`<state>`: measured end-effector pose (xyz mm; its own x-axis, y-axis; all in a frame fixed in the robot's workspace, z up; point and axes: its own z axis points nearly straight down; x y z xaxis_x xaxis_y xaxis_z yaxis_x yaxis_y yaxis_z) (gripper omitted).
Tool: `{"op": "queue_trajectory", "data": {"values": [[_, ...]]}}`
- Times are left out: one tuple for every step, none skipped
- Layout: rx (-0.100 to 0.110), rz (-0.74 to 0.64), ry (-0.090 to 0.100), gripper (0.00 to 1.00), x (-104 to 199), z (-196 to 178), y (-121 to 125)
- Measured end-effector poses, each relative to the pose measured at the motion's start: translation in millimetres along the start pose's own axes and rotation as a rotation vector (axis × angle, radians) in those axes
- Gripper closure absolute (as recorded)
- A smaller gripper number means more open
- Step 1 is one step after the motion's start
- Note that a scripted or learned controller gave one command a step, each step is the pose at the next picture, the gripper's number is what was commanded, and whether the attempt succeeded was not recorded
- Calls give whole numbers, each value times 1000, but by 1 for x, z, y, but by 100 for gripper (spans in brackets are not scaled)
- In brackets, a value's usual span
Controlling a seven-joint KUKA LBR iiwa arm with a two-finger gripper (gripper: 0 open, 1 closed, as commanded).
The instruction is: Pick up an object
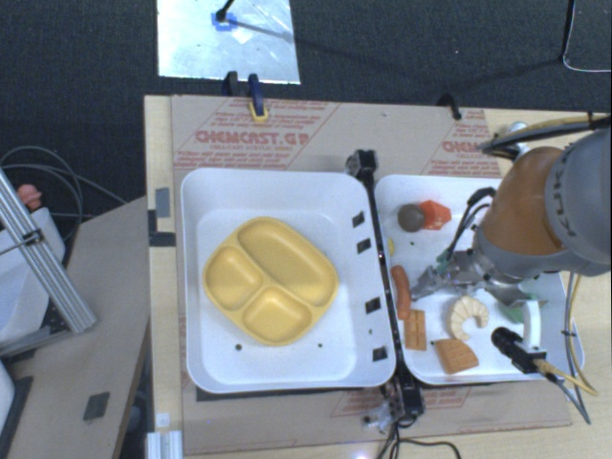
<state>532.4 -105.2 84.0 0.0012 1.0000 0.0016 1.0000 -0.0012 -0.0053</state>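
**Arm parked over the right bin, nothing grabbed yet**

Along the near edge of the right bin point(574, 352) lie a tan wedge like a toast piece point(456, 355), a small cracker strip point(415, 329) and a pale shrimp-shaped piece point(468, 316). By the bin's left wall lies a red sausage point(402, 292), long axis running near to far. The gripper point(432, 280) sits just right of it, pointing left; whether it's open or closed can't be told, and nothing shows in it. The sausage looks like the closest pick. Toward the far edge are a grey ball point(411, 218) and an orange block point(435, 214). The left bin point(206, 199) holds a yellow divided plate point(271, 279).
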Motion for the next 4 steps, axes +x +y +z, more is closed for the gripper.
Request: {"op": "queue_trajectory", "data": {"values": [[-13, -7, -3, 0, 2, -2, 67], [-13, -7, -3, 0, -11, -3, 128], [-11, -8, -3, 100, -11, -13, 127], [-10, -11, 2, 100, 61, -106, 76]]}}
